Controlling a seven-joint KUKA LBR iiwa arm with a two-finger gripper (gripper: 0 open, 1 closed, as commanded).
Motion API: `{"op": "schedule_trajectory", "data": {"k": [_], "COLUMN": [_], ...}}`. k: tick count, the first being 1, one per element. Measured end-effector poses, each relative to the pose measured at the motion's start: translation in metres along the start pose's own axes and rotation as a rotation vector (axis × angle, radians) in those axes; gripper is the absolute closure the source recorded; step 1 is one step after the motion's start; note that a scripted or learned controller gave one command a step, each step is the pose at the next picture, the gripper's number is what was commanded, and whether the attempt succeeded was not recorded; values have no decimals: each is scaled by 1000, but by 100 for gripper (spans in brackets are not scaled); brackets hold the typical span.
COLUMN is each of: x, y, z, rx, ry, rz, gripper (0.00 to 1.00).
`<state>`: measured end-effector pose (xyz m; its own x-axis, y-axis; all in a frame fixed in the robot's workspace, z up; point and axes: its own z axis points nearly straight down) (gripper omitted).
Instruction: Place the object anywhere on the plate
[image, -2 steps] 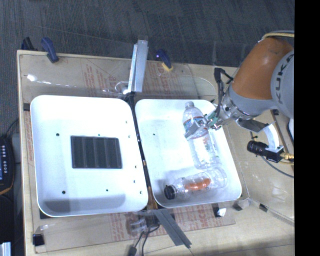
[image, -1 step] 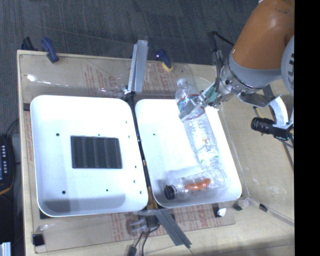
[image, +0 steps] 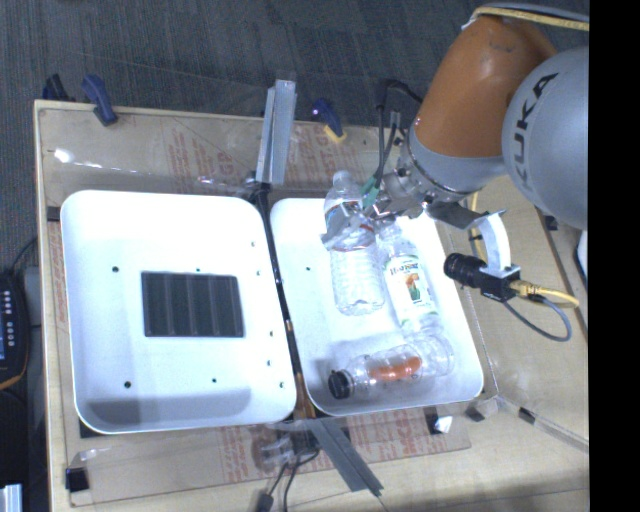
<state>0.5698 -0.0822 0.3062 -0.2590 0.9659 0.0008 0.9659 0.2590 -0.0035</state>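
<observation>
Bottles crowd the right bin (image: 300, 330) beneath me: three clear plastic ones. One, its label plain or hard to read, lies lengthwise near the middle of the bin (image: 352, 262), its cap end pointing to the far rim. A second, with a white label showing green and orange print (image: 408, 285), lies just beside it on the side nearer my arm, roughly parallel and touching or nearly so. A third, with a dark cap and something orange inside (image: 390, 368), lies crosswise along the near wall of the bin, below the other two. My fingers (image: 372, 208) hang over the far end of this bin, right above the neck ends of the two lengthwise bottles; the wrist and clutter of cable around them blur the tips, so I cannot tell whether they are parted or pressed together, and I cannot make out anything caught between them. My grey arm with its orange band (image: 475, 85) comes in from the right and covers the bin's far right corner. The left bin (image: 90, 260) sits touching the right one along their shared edge, and in its middle lies a dark rectangular ribbed plate (image: 192, 304), flat, well apart from all three bottles. Both bins rest on the desk (image: 150, 140).
</observation>
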Motion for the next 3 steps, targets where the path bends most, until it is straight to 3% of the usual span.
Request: {"op": "schedule_trajectory", "data": {"k": [1,2,3], "x": [46,113,37], "y": [-5,-5,51], "z": [53,107,115], "rx": [0,0,-1], "ry": [-1,-1,-1], "rz": [85,-69,-259], "gripper": [100,100,100]}}
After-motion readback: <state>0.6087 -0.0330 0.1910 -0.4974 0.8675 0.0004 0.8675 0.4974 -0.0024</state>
